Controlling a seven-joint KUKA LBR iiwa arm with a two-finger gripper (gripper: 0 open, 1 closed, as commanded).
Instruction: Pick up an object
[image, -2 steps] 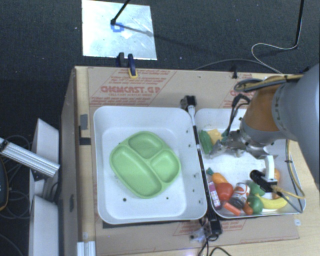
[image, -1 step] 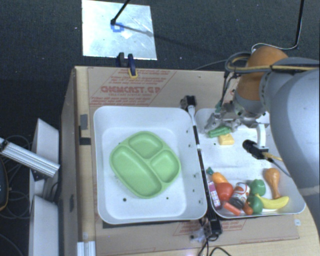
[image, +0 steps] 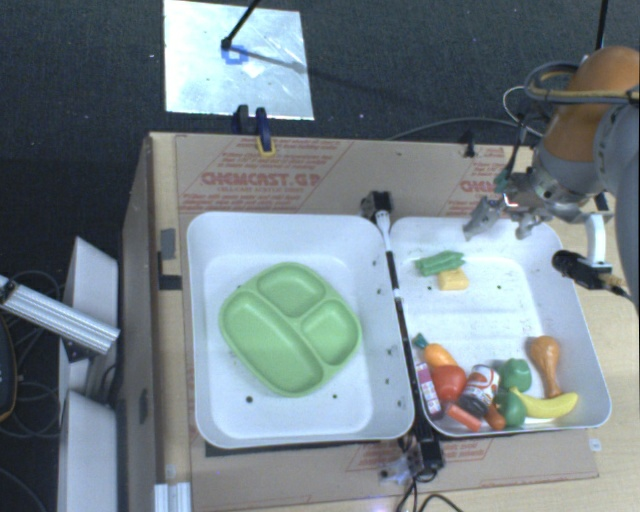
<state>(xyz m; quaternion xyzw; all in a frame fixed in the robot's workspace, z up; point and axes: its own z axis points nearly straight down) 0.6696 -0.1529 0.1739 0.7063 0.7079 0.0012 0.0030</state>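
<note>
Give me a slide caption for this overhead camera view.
Open gripper above right bin of toy food; green plate in left bin.

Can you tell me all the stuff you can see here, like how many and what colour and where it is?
shallow white plastic bins: two, white, side by side on the bench
green three-section plastic plate: one, green, in the left bin
green toy bean pod: one, green, upper part of right bin
small yellow block: one, yellow, just below the pod
yellow toy banana: one, yellow, right bin's lower right corner
brown toy drumstick: one, brown, above the banana
red toy tomato: one, red, in the lower pile
gripper: one, grey, over the right bin's top edge
</note>
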